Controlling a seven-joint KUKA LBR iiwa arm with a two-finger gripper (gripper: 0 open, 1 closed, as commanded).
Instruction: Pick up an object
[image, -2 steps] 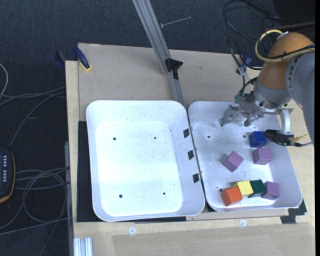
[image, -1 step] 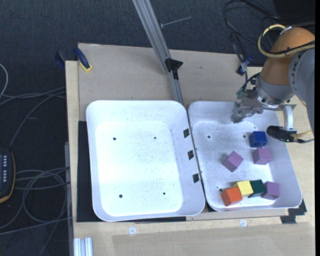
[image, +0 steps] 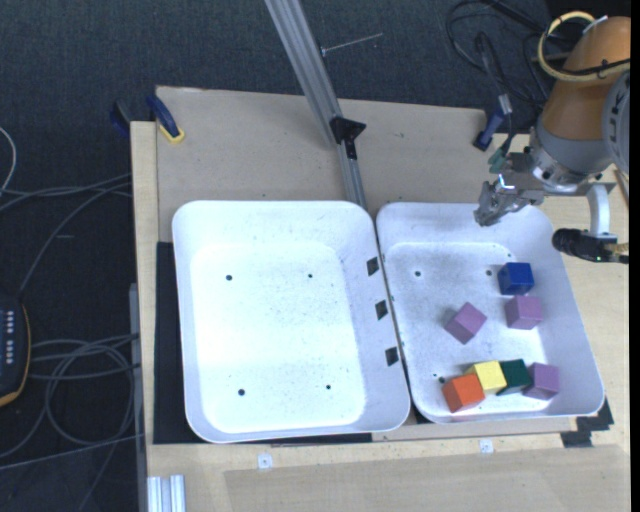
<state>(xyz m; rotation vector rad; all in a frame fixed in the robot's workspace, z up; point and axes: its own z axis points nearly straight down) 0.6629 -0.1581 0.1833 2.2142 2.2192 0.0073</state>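
Note:
Several small blocks lie in the right bin (image: 430, 228). A blue cube (image: 516, 278) sits toward the far right, with a purple cube (image: 524, 312) just in front of it and another purple cube (image: 465, 322) to their left. Along the near edge runs a row: orange block (image: 462, 392), yellow block (image: 490, 376), green block (image: 515, 374) and a purple block (image: 545, 380). My gripper (image: 496, 206) hangs over the far edge of the right bin, above and behind the blue cube, apart from every block.
The left bin (image: 185, 300) lies beside the right one, joined by black clips (image: 380, 308). A slanted metal pole (image: 318, 85) crosses the bench behind the bins. Blue clamps (image: 165, 118) grip the bench's far corners.

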